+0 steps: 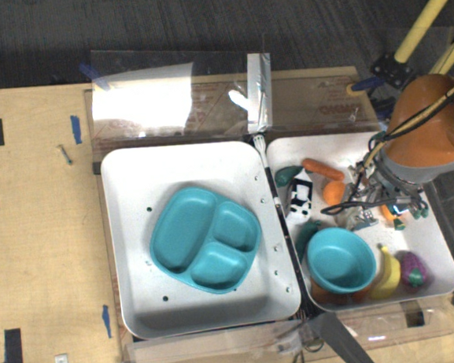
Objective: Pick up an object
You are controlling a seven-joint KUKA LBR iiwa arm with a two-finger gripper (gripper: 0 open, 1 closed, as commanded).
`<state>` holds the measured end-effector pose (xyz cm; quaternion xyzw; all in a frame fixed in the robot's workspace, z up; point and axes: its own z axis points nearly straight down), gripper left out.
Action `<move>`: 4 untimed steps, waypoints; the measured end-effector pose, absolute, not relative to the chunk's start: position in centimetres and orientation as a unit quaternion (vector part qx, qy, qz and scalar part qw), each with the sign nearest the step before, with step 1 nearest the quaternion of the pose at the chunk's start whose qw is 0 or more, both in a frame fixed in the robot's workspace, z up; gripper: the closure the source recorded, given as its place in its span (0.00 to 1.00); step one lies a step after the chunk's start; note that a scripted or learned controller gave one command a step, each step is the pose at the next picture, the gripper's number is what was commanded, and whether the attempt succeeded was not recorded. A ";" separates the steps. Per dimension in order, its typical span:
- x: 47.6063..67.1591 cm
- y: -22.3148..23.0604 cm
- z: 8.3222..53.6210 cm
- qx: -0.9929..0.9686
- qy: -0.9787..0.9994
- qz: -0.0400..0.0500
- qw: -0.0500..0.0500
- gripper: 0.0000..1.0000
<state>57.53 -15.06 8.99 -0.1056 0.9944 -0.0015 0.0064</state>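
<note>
Tabletop (36,257): pale, flat wood-grain board, with black square marks along its left edge and small strips of blue tape.
Left bin (125,186): shallow white tray with rounded corners and a smooth, dull sheen; a few small dark holes dot its floor.
Divided plate (206,239): smooth teal plastic, rounded, with three moulded compartments; it lies flat in the middle of the left bin.
Right bin (438,245): the same shallow white shape, just beside the left bin, crowded with small things.
Teal bowl (341,260): round, glossy, deep, at the near side of the right bin.
Yellow piece (388,275): curved, smooth, banana-like, touching the bowl's right side.
Purple piece (412,268): small, rounded, with a green tip, just beside the yellow piece.
Carrot (322,168): orange, tapered, toy-like, at the far side of the right bin.
Black-and-white piece (299,197): small and blocky, near the bin's left wall.
Orange ball (335,193): small, round, lying between the carrot and the claw.
Arm (424,132): grey, with a broad rounded orange band, reaching in over the right bin.
Claw (371,204): dark metal and wires, low over the clutter just beyond the teal bowl; I cannot tell whether it is released or clenched, nor whether it grasps anything.
</note>
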 end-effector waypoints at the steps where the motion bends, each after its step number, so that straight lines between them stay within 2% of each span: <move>1: 61.5 -9.0 19.6 -0.121 0.993 -0.001 0.009 1.00; 2: 63.9 -10.8 11.0 -0.241 0.971 -0.001 0.006 1.00; 3: 66.9 -2.8 19.3 -0.242 0.970 0.000 0.010 1.00; 4: 66.9 -0.8 25.9 -0.307 0.952 -0.001 0.009 1.00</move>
